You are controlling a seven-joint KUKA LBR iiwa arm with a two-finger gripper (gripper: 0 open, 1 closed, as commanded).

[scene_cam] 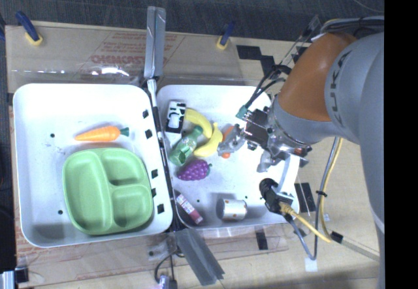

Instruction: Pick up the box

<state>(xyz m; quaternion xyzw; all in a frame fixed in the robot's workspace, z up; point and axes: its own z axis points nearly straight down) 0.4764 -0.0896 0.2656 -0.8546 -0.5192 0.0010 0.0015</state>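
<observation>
A small black and white box lies at the right bin's far left corner, next to a yellow banana. A second small box, pink and dark, lies against the same bin's near left wall. My gripper hangs over the middle of the right bin, to the right of the banana and well apart from both boxes. Its two grey fingers stand open, with only white bin floor showing between them. A small orange object sits right beside the left finger.
Near the banana in the right bin are a green bottle, purple grapes and a silver can. The left bin holds a carrot and a green divided plate. Cables hang at the arm's right.
</observation>
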